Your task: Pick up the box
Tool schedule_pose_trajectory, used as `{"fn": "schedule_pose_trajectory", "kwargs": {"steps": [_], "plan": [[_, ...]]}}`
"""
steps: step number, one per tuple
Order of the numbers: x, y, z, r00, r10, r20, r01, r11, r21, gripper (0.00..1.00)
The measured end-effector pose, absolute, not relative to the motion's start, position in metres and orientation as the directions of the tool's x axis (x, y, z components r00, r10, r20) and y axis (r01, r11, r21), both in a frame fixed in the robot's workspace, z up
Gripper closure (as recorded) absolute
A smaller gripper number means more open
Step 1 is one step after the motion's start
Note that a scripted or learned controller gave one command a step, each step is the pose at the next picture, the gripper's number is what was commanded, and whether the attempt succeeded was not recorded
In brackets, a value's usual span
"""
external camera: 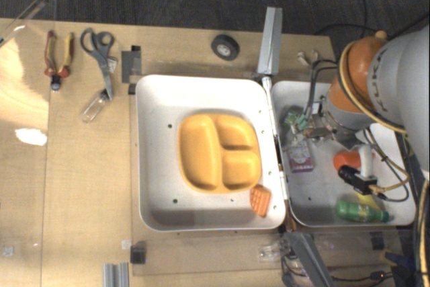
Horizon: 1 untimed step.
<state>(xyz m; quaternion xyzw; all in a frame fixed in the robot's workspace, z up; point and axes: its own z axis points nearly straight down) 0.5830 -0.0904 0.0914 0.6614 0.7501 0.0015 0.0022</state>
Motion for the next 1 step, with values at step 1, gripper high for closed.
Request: {"fn": "schedule_pose_trajectory", "kwargs": {"steps": [1], "plan": [[0.585,-0.0893,0.1025,-0.131,0.991,-0.003,0.991,0.131,0.01,1.0]]}}
